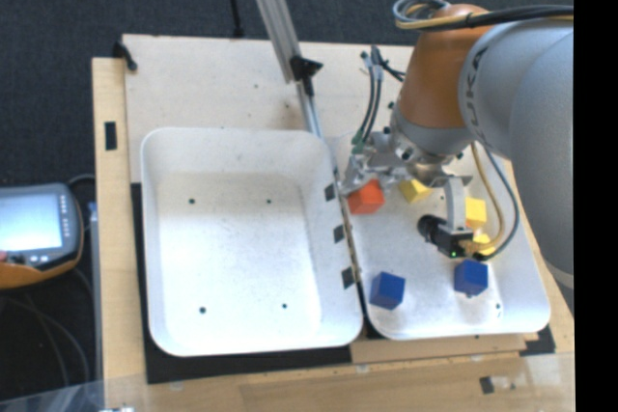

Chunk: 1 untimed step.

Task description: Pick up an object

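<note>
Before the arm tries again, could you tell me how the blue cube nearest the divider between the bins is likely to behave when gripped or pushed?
The blue cube looks rigid, so it probably won't deform. Its flat faces suggest sliding, not rolling. It sits clear of the other blue cube.

The grey arm is reaching over the right bin. Its jaws are hanging just above an orange block by the bin's left wall. Two blue blocks and yellow blocks are lying nearby. The left bin is sitting beside it.
</note>
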### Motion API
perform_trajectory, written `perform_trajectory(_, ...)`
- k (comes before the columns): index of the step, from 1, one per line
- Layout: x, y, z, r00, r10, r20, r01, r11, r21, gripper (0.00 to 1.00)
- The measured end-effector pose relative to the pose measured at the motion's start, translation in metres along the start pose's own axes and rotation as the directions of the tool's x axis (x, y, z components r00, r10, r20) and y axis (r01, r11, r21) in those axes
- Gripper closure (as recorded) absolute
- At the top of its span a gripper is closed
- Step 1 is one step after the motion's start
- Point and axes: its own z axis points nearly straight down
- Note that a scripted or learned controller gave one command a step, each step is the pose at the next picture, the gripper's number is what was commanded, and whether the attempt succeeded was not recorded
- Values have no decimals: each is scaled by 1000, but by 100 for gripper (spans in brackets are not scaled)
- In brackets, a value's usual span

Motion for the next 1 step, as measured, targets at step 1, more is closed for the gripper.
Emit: perform_trajectory(1, 73, -26, 2, 1000, -1, 0, 1, 1000, 5, 100)
